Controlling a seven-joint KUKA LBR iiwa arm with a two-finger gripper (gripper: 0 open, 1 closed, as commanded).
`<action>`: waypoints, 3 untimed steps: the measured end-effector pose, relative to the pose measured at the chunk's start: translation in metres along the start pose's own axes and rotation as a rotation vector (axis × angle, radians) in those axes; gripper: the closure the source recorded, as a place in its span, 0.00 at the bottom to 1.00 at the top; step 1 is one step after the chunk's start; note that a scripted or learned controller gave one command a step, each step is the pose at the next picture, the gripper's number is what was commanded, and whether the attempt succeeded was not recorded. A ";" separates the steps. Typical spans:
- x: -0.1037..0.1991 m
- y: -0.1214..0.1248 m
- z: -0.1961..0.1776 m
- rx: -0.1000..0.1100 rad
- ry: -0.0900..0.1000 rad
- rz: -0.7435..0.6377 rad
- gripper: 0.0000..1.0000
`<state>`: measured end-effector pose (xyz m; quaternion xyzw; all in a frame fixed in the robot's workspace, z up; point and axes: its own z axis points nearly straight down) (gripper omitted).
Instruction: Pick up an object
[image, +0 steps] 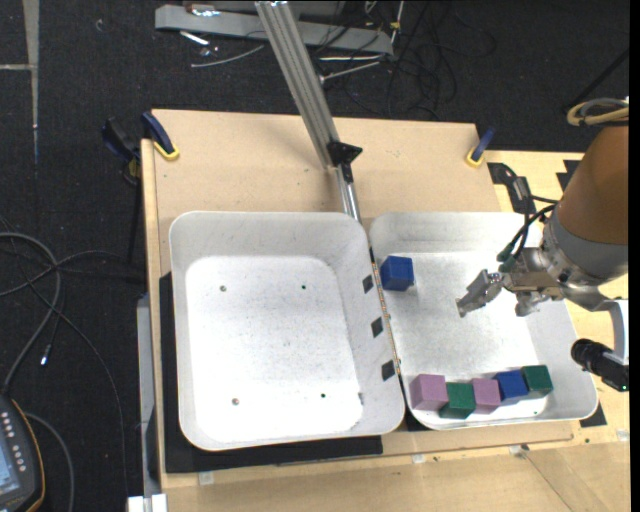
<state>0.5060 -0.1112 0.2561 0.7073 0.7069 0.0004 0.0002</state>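
Approach is judged to be the step in hand: nothing is seen between the fingers of the grey two-finger gripper (478, 293), which hangs over the bare middle of the right shallow white bin (440, 345). The fingers appear spread a little, with nothing grasped, so the claw is taken as released.

Nearest to the viewer, along the front wall of the right bin, 5 small cubes are lined up in a row, each touching or almost touching the next one. From left to right they are the light purple cube at the left end (429, 391), the dark green cube beside it (460, 398), the second light purple cube (486, 393), the blue cube in the row (512, 384) and the dark green cube at the right end (537, 379). Further back, close to the wall shared by the 2 bins, the lone blue cube (397, 272) stands alone, well apart from the row.

The left shallow white bin (270, 330) carries only dark specks on its floor.

For the next move 1 target must be chosen. The lone blue cube is judged the easier one, because free room is left around it, while the cubes in the row are crowded against each other and against the wall. The gripper would need to be brought over the cube, lowered around it, and then closed.
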 end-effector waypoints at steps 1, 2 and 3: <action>-0.097 0.038 0.058 0.002 -0.005 0.006 0.00; -0.112 0.028 0.161 -0.002 0.003 -0.001 0.00; -0.113 0.054 0.158 -0.003 -0.002 -0.004 0.00</action>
